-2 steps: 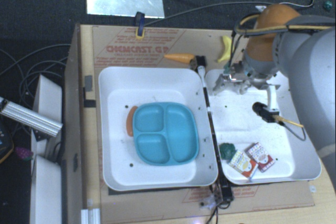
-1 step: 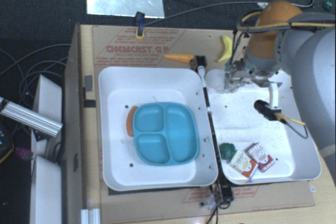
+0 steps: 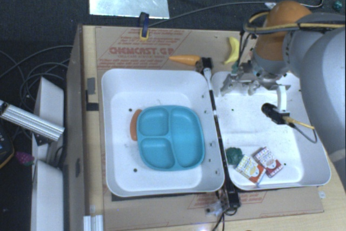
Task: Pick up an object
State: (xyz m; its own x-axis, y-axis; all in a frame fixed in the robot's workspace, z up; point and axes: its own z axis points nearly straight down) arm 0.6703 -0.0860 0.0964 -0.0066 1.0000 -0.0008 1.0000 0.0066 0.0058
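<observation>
Camera view: the hand (image 3: pixel 241 83) sits low over the far end of the right bin (image 3: pixel 254 132); whether it is spread or pressed together cannot be told; nothing is seen in it. The candidate objects, a green lump (image 3: pixel 234 155) and packets (image 3: pixel 250 167), lie at the near end, well apart from the hand; closing here would likely grasp nothing; descending risks striking the bin's far wall.

Even overhead light, soft focus, blown-out whites

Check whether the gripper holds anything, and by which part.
Nothing that I can see: the gripper hangs over a bare corner of the right bin, far from the packets.
</observation>
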